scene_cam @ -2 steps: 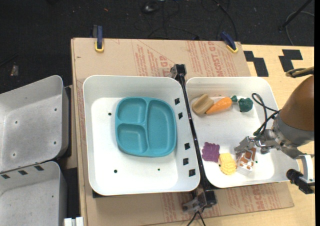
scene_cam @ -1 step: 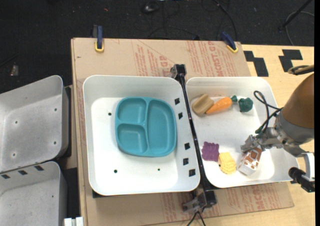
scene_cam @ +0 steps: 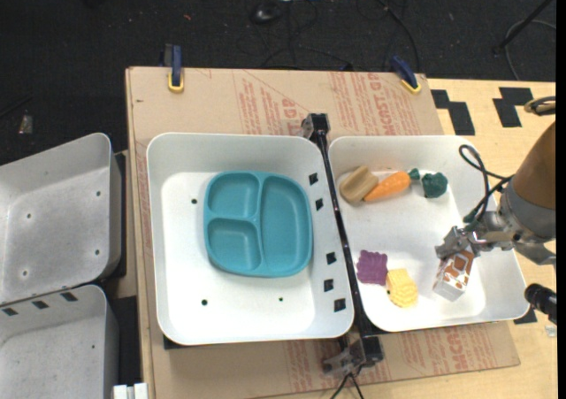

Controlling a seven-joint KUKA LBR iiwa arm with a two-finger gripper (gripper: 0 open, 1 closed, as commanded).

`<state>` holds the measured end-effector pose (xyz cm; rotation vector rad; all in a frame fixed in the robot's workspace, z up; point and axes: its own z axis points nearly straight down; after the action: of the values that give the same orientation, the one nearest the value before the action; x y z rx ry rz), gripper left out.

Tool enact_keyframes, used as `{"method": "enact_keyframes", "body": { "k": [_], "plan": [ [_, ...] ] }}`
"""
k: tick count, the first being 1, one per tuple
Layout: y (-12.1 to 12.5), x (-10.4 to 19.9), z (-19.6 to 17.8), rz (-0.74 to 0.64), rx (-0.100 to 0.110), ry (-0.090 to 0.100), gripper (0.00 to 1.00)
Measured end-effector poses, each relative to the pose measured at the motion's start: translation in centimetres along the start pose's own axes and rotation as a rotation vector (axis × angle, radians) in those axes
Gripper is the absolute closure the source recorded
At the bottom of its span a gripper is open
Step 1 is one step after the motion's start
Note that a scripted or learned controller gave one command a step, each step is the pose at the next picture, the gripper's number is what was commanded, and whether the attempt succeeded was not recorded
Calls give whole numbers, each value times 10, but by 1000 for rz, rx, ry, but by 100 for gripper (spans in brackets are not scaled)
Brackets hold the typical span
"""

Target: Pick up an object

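Note:
My gripper point(scene_cam: 457, 251) hangs low over the right bin point(scene_cam: 389, 158), near its right side, the arm reaching in from the right edge. Right under its tips lies a small white and brown carton point(scene_cam: 451, 278), tilted; I cannot tell whether the gripper touches it. Further left in the same bin sit a yellow corn-like toy point(scene_cam: 401, 287) and a purple piece point(scene_cam: 372, 267). At the back of the bin lie a tan bread piece point(scene_cam: 357, 183), an orange carrot point(scene_cam: 388, 187) and a dark green piece point(scene_cam: 433, 183).
The left bin point(scene_cam: 177, 300) holds a teal divided plate point(scene_cam: 259, 223). A black divider with clips point(scene_cam: 336, 229) runs between the bins. White trays point(scene_cam: 53, 211) lie off the bench at the left. A black cable point(scene_cam: 473, 163) loops over the right bin's back corner.

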<state>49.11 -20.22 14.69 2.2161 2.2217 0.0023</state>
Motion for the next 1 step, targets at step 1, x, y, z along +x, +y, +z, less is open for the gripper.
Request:
{"method": "enact_keyframes", "body": {
  "k": [1],
  "plan": [
    [4,-1,-42,0,1,0,100]
  ]
}}
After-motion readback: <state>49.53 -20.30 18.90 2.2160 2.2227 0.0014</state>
